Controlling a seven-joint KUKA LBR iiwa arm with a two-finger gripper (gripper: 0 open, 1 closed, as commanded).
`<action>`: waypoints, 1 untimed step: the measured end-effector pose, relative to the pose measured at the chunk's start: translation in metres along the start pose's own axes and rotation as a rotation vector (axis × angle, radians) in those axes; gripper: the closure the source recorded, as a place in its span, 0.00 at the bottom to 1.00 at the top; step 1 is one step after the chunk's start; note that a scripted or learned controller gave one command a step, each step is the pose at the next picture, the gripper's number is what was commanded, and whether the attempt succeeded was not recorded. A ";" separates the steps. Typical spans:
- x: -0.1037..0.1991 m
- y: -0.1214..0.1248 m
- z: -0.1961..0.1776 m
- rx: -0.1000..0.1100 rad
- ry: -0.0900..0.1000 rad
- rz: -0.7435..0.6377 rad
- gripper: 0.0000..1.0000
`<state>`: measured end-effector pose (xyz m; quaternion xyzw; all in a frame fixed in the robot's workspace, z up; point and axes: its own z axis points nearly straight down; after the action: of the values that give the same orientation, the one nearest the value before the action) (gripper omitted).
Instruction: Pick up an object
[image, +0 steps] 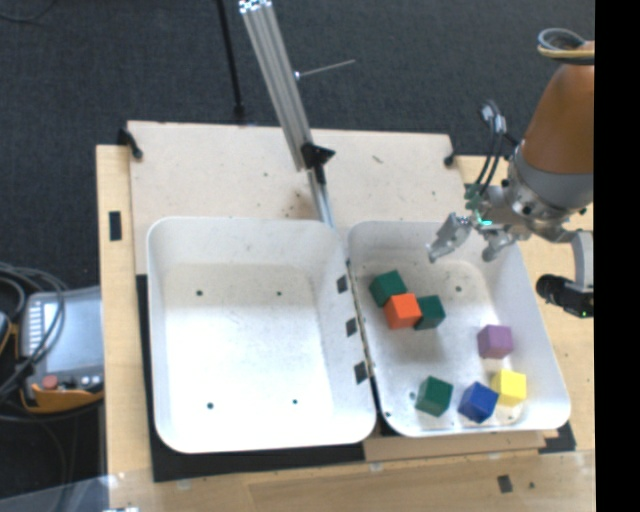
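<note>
My gripper (471, 243) hangs over the far right part of the right bin (531, 318), its two fingers spread open with nothing between them. Below and left of it sit a green block (387, 288), an orange block (403, 310) and a second green block (430, 312), clustered together. A purple block (494, 341) lies nearer the right wall. Along the near edge are a green block (434, 395), a blue block (478, 401) and a yellow block (510, 386).
The left bin (245, 330) stands beside the right one, sharing a middle divider. A slanted metal pole (285, 100) rises from behind the bins. A teach pendant (55, 345) and cables lie off the bench at left.
</note>
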<state>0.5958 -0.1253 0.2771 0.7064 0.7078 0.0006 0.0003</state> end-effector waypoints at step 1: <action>0.002 -0.008 0.046 0.005 -0.002 0.004 0.00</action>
<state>0.5883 -0.1233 0.2313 0.7077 0.7065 -0.0019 -0.0009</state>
